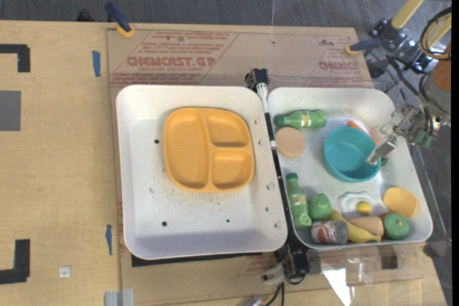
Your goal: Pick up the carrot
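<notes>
The carrot [357, 127] shows as a small orange piece in the right bin [412, 161], just behind the far rim of a teal bowl [348, 153]. Most of it is hidden by that bowl. My gripper [382, 152] reaches in from the right and hangs over the bowl's right rim, a short way right of and nearer than the carrot. I see nothing held in it.
The right bin also holds a green bottle [301, 120], a tan cookie [290, 142], a second green bottle [296, 200], a can [330, 231], a fried egg [357, 204], a banana [364, 228] and a green apple [396, 226]. A yellow divided plate [209, 149] lies in the left bin [136, 175].
</notes>
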Available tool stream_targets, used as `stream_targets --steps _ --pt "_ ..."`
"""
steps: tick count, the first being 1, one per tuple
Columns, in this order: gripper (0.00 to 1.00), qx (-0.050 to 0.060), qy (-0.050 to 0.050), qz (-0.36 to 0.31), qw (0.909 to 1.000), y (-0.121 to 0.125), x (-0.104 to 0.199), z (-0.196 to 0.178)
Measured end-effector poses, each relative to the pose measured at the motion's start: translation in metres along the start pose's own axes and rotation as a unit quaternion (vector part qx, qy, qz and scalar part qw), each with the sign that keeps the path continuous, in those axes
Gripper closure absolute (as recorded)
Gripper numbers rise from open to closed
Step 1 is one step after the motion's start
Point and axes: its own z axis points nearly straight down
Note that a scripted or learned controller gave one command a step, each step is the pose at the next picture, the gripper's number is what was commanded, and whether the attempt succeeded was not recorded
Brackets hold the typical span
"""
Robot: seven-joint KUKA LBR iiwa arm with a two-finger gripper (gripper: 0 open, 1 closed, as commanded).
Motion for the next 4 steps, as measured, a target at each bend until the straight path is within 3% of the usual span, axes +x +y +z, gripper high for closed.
stream_targets --steps 1,2,3,4 --pt "0.0 -0.004 -0.008 -0.081 0.9966 -0.03 0.039 0.066" --pt "0.0 -0.001 0.005 0.017 0.9998 0.025 0.001 0.073" --pt "1.0 -0.006 -0.01 0.016 0.9998 0.029 -0.008 0.05" --pt "0.0 -0.004 -0.003 0.016 0.9999 0.028 -0.003 0.058"
